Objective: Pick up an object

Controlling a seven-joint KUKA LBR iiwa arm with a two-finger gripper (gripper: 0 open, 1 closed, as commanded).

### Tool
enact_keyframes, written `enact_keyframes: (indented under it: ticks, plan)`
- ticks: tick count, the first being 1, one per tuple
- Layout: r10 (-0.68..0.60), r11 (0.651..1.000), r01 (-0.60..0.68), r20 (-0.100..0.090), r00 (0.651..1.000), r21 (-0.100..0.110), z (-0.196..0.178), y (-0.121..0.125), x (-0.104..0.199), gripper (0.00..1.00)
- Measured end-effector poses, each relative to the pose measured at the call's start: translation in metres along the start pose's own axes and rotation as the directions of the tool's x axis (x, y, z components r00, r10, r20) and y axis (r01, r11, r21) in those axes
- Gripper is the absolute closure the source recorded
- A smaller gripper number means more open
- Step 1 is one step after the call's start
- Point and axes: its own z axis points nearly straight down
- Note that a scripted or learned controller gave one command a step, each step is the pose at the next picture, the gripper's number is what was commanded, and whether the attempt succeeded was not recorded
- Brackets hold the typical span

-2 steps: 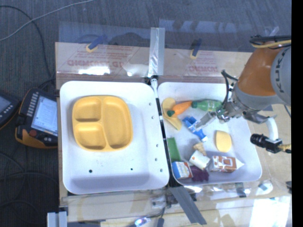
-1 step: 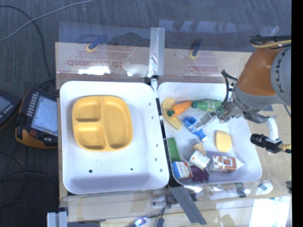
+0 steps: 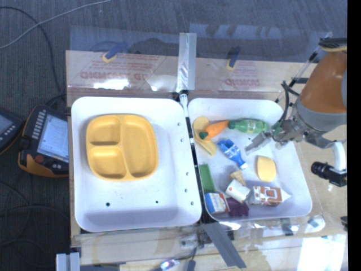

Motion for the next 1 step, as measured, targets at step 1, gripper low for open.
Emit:
enact_keyframes:
  ticks: [1]
  plan:
    - [0.116,0.993,-0.116,0.004,0.993,-0.011,0.0953,0.025,0.0711,0.0]
